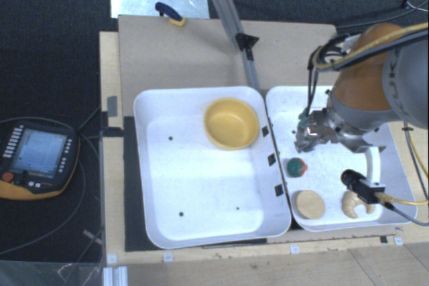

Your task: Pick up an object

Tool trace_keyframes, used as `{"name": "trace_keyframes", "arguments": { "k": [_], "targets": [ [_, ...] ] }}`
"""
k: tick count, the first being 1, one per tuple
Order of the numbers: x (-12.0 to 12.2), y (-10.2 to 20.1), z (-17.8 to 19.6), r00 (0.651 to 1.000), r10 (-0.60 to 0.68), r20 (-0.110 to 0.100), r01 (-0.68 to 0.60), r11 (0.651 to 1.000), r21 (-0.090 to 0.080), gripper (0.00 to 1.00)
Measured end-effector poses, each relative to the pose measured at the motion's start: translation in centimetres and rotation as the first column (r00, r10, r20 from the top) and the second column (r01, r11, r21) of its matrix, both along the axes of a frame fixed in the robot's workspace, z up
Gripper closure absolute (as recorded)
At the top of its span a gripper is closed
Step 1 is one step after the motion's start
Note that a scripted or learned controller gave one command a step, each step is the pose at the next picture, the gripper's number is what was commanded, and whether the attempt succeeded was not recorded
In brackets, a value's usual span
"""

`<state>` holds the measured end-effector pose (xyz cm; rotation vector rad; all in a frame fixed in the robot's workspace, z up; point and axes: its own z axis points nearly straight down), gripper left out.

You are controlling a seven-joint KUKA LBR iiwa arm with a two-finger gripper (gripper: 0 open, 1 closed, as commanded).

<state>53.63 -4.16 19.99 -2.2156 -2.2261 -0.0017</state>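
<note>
My gripper (308,135) hangs over the right bin (281,100), near its left side. Just below it in the view lies a small green and red ball (296,167), apart from the gripper. A round tan disc (310,204) rests near the bin's front edge. A pale croissant-shaped piece (352,205) lies to the right of the disc. A yellow bowl (231,123) sits upright in the left bin (167,211), at its back right corner.
The arm's grey and orange body (375,87) covers the back right part of the right bin. A teach pendant (37,157) lies on the floor at the left. A metal pole (228,10) slants across the bench behind the bins.
</note>
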Motion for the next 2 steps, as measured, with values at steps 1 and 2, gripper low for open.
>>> {"name": "trace_keyframes", "arguments": {
  "k": [1, 2],
  "targets": [
    [2.2, 4.1, 1.0, 1.0, 0.0, 0.002, 0.0, 1.0, -0.001, 1.0],
    [3.6, 9.2, 0.4, 1.0, 0.0, 0.0, 0.0, 1.0, 0.0, 1.0]
  ]
}}
